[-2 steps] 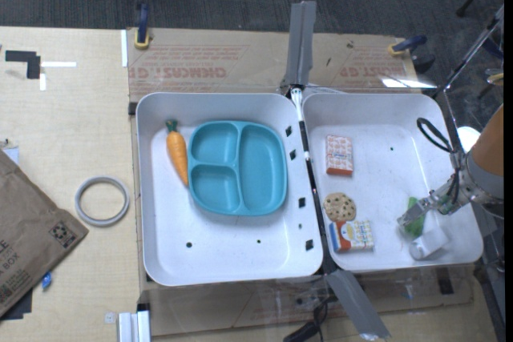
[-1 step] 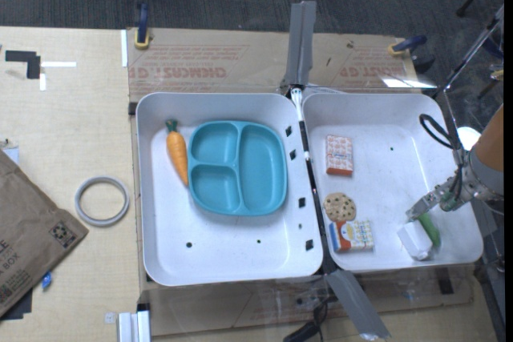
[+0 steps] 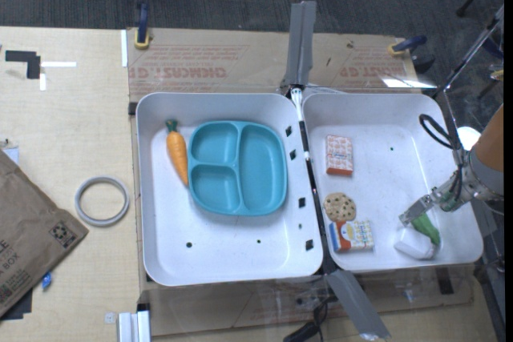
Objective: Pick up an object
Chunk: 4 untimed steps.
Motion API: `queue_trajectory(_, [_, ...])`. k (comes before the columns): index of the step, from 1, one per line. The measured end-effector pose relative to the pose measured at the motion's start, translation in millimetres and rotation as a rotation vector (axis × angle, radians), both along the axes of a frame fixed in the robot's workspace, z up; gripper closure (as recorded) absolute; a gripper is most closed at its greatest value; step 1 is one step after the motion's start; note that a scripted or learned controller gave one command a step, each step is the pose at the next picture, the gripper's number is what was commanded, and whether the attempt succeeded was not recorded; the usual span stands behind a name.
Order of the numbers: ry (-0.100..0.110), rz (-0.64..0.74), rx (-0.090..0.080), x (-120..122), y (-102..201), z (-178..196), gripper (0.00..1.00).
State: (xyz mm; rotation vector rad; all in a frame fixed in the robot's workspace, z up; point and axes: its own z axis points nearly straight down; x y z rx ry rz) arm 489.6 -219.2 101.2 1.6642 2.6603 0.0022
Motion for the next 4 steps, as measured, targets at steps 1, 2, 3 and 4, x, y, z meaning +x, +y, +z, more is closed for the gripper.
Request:
queue_trajectory(1, [-0.003, -0.003, -0.001, 1.2, -0.2, 9.4, 1.00])
queue_trajectory(2, [0.001, 0.346, -0.002, 34.1, -2.6, 71.6, 1.00])
queue_trajectory(3, [0.001, 0.346, -0.001, 34.0, -2.7, 71.6, 0.00])
queue_trajectory(4, [-0.002, 0.343, -0.003, 35.1, -2.8, 80.9, 1.00])
